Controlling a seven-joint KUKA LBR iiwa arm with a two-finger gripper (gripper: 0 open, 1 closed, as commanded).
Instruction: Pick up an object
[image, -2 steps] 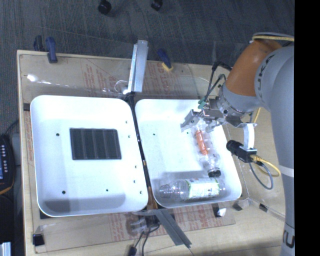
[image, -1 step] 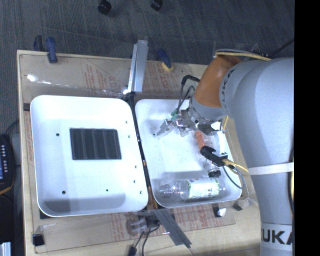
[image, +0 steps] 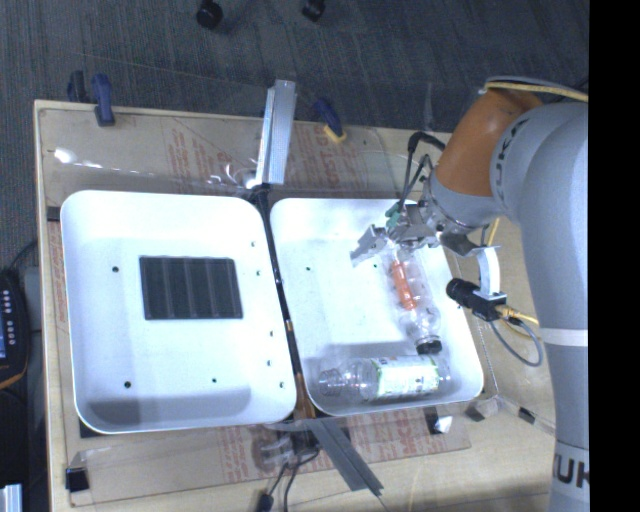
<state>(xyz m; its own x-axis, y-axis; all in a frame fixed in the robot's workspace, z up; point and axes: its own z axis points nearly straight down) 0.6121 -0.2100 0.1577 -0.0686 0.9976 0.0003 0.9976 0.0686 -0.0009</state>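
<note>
The tool (image: 385, 238) sits low over the upper part of the right bin (image: 320, 300), just above a clear bottle with an orange label (image: 410, 295); whether its tips are spread is unreadable. Another clear bottle (image: 385, 378) lies along the bin's lower wall.

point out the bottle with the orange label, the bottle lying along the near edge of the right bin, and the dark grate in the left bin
bottle with the orange label (image: 405, 287), camera view, on its orange label
bottle along the near edge (image: 385, 379), camera view, on its pale label
dark grate (image: 190, 288), camera view, on its middle
</note>
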